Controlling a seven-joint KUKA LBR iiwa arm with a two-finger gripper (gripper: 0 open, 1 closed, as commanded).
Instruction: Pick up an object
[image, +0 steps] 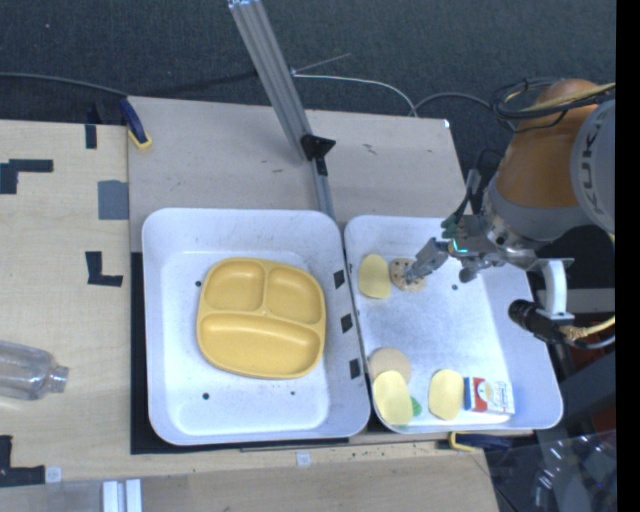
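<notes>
Grey two-finger gripper (418, 268) sits low at small tan perforated object (404, 274), upper centre-right; finger state cannot be told

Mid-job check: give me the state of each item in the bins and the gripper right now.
yellow divided plate: upright, in left bin.
brown dotted piece: in right bin, at the gripper tip.
yellow pieces: lying loose in right bin.
small carton: lying flat, right bin's near corner.
</notes>
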